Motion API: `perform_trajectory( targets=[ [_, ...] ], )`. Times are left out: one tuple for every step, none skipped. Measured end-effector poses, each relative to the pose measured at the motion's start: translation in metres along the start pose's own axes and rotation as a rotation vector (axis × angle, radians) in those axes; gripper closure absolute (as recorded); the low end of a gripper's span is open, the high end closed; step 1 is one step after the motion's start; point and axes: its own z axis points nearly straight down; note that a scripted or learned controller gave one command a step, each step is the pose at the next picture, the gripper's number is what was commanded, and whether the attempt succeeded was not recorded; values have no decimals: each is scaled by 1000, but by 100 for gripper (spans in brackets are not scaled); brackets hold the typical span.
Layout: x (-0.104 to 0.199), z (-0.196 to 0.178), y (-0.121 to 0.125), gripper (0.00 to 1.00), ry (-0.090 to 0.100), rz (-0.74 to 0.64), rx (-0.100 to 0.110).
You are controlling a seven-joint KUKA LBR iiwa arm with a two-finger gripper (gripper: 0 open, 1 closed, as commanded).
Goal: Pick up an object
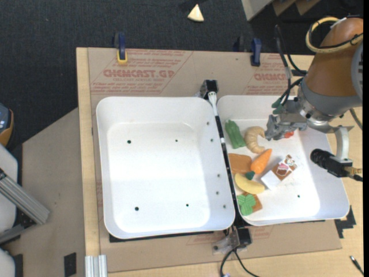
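Inside the right bin (pixel 323 209), small toy foods cluster near its left wall: a green piece (pixel 234 134), a tan croissant shape (pixel 254 138), an orange carrot (pixel 261 160), a yellow banana (pixel 248 184) and a small red-and-white packet (pixel 285 167). Just right of the croissant shape, the gripper (pixel 279 129) hangs low over the bin, the grey arm (pixel 331 68) reaching in from the right. Whether it grips anything cannot be made out.
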Motion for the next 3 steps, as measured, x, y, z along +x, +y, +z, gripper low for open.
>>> perform_trajectory(
  targets=[
    [51, 26, 27, 100, -2, 3, -4],
    [99, 13, 74, 100, -4, 4, -10],
    [154, 24, 105, 100, -2, 3, -8]
  ],
)
